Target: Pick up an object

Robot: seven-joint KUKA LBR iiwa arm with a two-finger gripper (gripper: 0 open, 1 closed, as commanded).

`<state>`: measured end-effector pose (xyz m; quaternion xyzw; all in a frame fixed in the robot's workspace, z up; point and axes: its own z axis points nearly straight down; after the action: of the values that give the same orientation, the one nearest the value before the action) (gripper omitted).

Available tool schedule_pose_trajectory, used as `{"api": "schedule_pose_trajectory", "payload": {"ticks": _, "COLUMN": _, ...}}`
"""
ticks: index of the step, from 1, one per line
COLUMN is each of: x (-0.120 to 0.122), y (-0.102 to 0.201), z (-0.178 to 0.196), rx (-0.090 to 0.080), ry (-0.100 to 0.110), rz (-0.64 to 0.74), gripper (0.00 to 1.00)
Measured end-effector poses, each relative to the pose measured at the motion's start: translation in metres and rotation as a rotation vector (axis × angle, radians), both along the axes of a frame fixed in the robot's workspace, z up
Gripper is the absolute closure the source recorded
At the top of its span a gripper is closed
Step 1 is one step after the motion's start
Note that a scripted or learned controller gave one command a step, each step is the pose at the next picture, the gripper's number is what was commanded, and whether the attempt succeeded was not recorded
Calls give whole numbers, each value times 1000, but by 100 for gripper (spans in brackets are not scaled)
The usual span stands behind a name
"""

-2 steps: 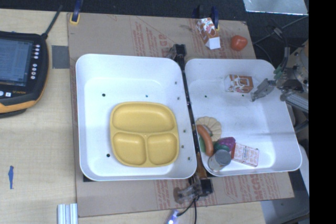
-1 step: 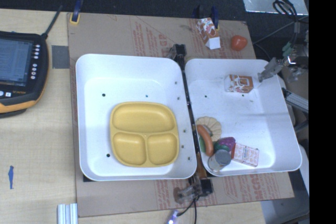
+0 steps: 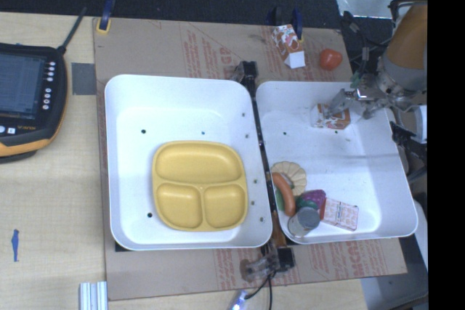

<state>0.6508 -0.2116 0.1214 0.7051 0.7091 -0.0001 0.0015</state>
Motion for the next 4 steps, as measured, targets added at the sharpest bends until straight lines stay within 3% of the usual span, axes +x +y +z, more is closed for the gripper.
{"api": "schedule_pose_trajectory", "payload": {"ticks": 1, "x": 1, "y": -2, "z": 12, "rx": -3, "ry": -1, "rz": 4, "gripper": 100}}
{"api": "schedule_pose_trajectory", "payload": {"ticks": 2, "x": -49, "y": 50, "z": 82, "rx": 2, "ry": 5, "rz": 0, "gripper": 100}}
{"api": "schedule_pose_trajectory", "payload": {"ticks": 3, "x": -50, "y": 50, "z": 81, "rx": 3, "ry": 6, "rz": -1, "gripper": 0}}
{"api": "schedule_pose_trajectory", "payload": {"ticks": 4, "x": -22, "y": 6, "z": -17, "rx": 1, "ry": 8, "rz": -2, "gripper": 0}}
